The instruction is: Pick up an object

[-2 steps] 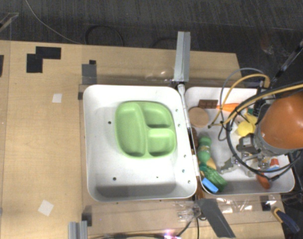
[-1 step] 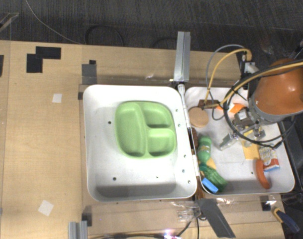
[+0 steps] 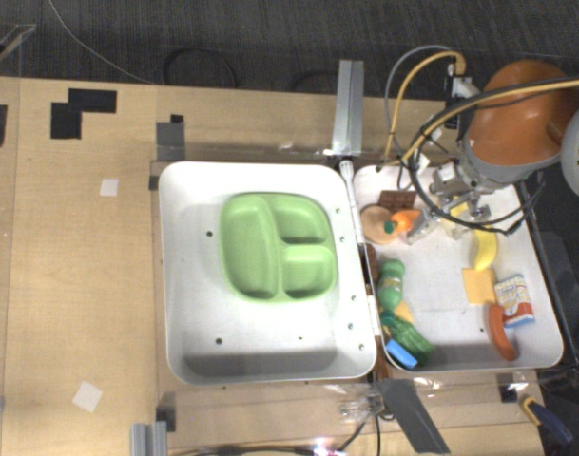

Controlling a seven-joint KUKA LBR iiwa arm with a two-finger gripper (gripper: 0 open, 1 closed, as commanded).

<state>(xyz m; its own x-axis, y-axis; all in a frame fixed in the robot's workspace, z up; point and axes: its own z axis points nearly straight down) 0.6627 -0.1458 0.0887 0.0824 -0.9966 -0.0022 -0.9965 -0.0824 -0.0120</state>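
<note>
The likeliest target, a small orange piece with a green tip (image 3: 400, 222), is lying in the right bin (image 3: 441, 345) near its upper left corner, touching a round tan object (image 3: 376, 223) on its left and sitting just below a brown block (image 3: 396, 200). The gripper (image 3: 439, 215) is hovering right beside that orange piece, on its right, low over the bin floor, with hoses and cables looping around the wrist; whether it is spread or pressed together is something I cannot tell, since the metal parts are blurring into the clutter, and nothing is visibly being pinched. Judging from this, the reach-and-descend step is in hand and no grasp is confirmed yet. The next move is calling for a clean closing on one item without dragging its neighbours along, as the cluster is tight. Farther from the orange piece, a yellow banana (image 3: 484, 249) is lying to its right, a green bottle (image 3: 392, 286) below it, and a yellow square (image 3: 478, 285) lower right. Across the divider, to its left, a green divided tray (image 3: 275, 245) is resting in the left bin (image 3: 189, 345).
</note>
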